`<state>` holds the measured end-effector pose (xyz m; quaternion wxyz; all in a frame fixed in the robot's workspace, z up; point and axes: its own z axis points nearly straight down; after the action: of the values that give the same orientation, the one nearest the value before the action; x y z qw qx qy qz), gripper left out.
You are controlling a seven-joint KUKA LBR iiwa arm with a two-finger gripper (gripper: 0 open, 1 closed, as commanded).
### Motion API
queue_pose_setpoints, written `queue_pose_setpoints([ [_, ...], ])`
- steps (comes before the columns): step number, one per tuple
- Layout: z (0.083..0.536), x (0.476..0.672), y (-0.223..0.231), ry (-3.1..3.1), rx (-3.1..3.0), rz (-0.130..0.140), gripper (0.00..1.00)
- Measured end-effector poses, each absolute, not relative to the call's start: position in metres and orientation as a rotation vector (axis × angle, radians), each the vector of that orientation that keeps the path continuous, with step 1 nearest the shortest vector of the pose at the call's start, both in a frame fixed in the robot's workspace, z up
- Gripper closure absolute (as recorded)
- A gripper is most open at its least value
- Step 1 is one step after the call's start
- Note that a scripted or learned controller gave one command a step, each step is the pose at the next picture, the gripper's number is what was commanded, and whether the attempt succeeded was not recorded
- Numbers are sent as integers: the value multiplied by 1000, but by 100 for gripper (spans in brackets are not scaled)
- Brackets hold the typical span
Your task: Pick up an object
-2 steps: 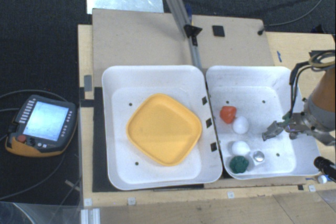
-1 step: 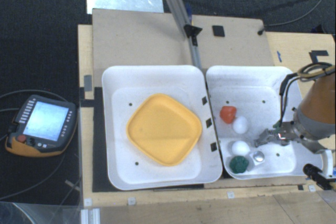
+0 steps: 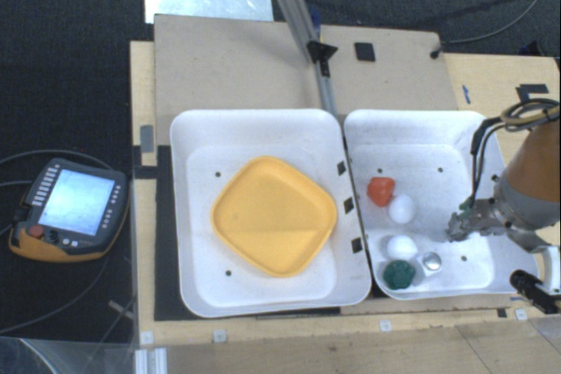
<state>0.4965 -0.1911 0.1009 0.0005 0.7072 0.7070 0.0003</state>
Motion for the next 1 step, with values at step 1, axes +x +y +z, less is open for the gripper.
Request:
queue_pose_setpoints([
  [1, 143, 495, -194, 2220, 2219, 3, 100],
])
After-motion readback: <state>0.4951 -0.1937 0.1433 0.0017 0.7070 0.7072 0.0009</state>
